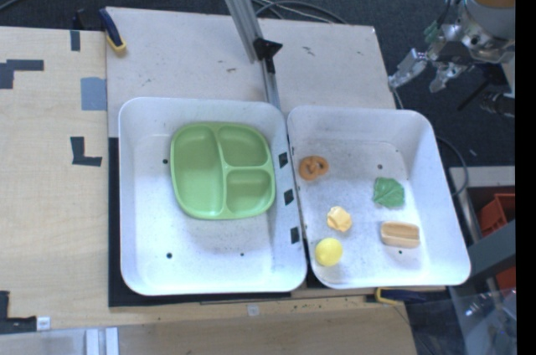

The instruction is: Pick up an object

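Step in hand: approach. The end effector (429,70) hangs above the surface beyond the far right corner of the right bin (419,124), outside its rim. Its fingers stand spread apart with nothing between them. No object has been lifted; the pick is, in my judgement, not yet begun.

Candidate objects all lie in the right bin, below and to the left of the end effector as seen from the camera. The green leafy piece (389,192) is the nearest to it, lying by the bin's right side. Beyond that sits the hot-dog-like bun (399,234), tan with a darker strip along it, close to the right wall. The orange-brown pretzel-like piece (313,168) lies near the bin's left wall. The pale yellow lump (339,218) and the yellow ball (328,251) are farthest, close together but apart. All look like small toy foods, separated well enough for a single grasp.

Next move calls for carrying the end effector inward over the rim, centring above one piece, then descending with the fingers straddling it. The ball may roll; the flat leaf offers little height to grip.

The left bin (134,177) holds a green divided plate (223,170).
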`<state>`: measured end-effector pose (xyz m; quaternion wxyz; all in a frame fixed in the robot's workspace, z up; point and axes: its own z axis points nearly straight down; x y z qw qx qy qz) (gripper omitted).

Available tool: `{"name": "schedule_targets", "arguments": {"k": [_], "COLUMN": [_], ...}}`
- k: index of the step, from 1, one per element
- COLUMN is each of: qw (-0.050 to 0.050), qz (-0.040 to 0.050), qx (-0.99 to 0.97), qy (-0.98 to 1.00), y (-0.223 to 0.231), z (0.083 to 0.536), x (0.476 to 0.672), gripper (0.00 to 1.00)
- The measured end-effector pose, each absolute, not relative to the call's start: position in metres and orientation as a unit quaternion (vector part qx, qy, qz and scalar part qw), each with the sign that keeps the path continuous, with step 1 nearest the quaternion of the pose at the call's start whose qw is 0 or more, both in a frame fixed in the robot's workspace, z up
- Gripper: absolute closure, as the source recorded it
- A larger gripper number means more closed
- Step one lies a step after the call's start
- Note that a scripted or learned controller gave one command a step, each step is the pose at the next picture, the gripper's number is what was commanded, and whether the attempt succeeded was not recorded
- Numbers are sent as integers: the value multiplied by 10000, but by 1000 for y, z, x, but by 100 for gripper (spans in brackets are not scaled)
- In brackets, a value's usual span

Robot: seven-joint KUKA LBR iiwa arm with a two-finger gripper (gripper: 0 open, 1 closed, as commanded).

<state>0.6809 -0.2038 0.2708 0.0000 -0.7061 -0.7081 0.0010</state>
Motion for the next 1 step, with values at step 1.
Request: {"name": "schedule_targets", "arguments": {"k": [1], "qw": [0], "qz": [12], "qx": [-7061], "qy": [-7081], "y": [-204], "z": [271], "x": [681], "gripper": [0]}}
